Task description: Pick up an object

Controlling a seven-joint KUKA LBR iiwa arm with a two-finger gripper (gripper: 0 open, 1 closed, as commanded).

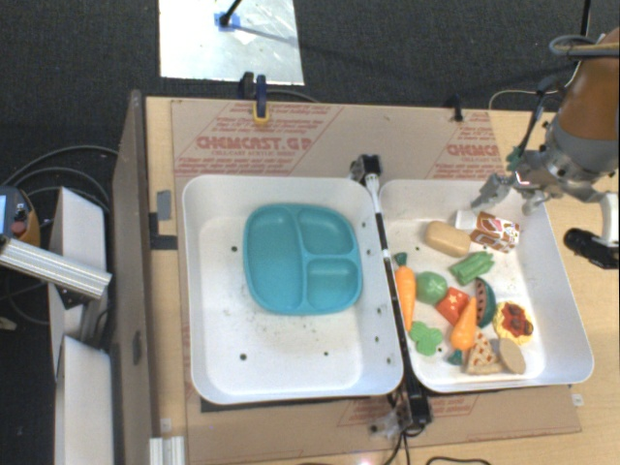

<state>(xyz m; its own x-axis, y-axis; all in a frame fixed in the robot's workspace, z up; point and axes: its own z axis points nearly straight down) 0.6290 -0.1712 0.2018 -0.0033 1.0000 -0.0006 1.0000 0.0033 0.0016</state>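
Looking for a pick, the likeliest target seems to be the tan block [447, 238], which lies in the right bin [567, 352] near its far edge, a little apart from the main pile. Its long axis runs slantwise, from the bin's far-left side down toward the near-right, and it lies flat. Just beside it toward the right edge sits a small red-and-white piece [496, 230], and nearer the front are a green wedge [472, 265], a carrot [405, 294] along the left wall, a green lump [431, 286], and more toy food crowded toward the near-right corner. The gripper [511, 186] hangs over the bin's far-right corner, above the rim, with the fingers spread and nothing between them, so I'd call this the approach step, grasp not yet made. Next move probably needs a shift toward the block, turning the wrist so the fingers close across its short side, then a straight drop. The left bin [213, 356] holds a teal divided plate [301, 260]. Both bins sit on the cardboard-covered surface [291, 143].
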